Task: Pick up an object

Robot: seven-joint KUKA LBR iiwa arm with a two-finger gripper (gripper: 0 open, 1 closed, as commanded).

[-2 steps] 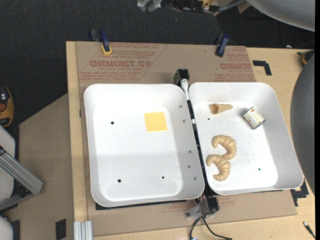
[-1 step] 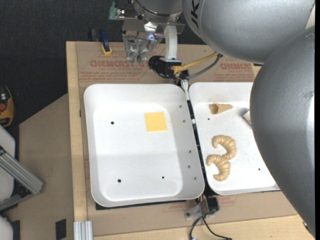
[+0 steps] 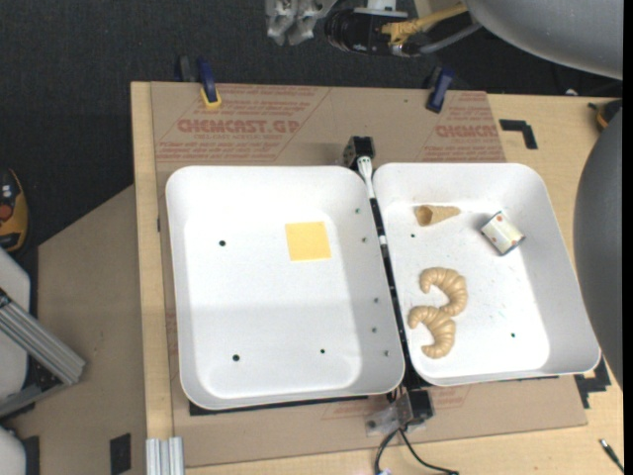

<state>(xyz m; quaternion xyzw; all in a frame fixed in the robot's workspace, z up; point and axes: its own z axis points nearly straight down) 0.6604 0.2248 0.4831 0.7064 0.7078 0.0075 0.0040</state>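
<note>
Pre-grasp stage, by the look of it; nothing lifted yet. Gripper (image 3: 295, 10) parked high, well beyond the far end of the seam (image 3: 382, 265) between the two bins and off past the board. Open or closed: cannot tell, too blurred and small. Nothing visibly held. Candidates all placed against the seam: yellow square (image 3: 308, 241) well to its left, lying flat in the left bin (image 3: 198, 364), alone. Right of the seam, in the right bin (image 3: 554, 344): tan cone (image 3: 435, 214) just beside the seam toward its far end; white block (image 3: 502, 233) farther right, tilted, with a red mark on one face; two croissants, upper one (image 3: 445, 290) and lower one (image 3: 435, 330), near the seam's middle, touching or nearly so. Judged next move: pick one target, travel in over the bins, descend, close. Block or cone probably the better bets, standing apart from neighbours with some height to grip. Square likely too thin to pinch off the floor. Croissants crowded, so risk of nudging one while closing on the other.
</note>
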